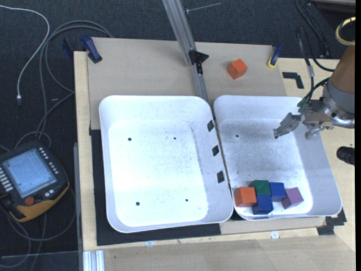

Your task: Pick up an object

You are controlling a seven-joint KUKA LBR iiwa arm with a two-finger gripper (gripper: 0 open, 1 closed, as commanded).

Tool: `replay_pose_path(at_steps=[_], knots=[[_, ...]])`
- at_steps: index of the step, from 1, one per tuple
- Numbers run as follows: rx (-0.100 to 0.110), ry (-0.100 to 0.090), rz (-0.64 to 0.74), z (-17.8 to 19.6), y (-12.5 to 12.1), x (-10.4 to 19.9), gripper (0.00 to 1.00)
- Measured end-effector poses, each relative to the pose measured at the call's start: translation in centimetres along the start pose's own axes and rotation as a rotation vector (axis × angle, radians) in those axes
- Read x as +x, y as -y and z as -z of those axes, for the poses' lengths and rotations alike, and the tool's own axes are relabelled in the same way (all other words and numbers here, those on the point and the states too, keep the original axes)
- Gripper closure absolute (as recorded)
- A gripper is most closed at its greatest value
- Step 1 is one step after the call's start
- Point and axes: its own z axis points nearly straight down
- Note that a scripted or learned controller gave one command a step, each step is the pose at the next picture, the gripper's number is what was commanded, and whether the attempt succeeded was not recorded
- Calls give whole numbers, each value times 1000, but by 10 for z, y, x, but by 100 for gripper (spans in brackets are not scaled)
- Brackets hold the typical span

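A robotics lab, plainly — marked by a teach pendant (31, 180) lying on dark carpet (34, 112) with loose cables (42, 41) trailing beside it. Further shown by a plywood bench (146, 66) bearing two white bins (152, 162) edged with black tape, clamps (90, 48) at the corners, an aluminium rail (180, 24) overhead — and an industrial arm (341, 92) at right.
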Motion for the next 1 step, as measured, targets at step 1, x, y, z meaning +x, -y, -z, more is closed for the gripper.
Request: replay_pose_path(at_steps=[1], knots=[[-4,1,1,11,-1,0,100]])
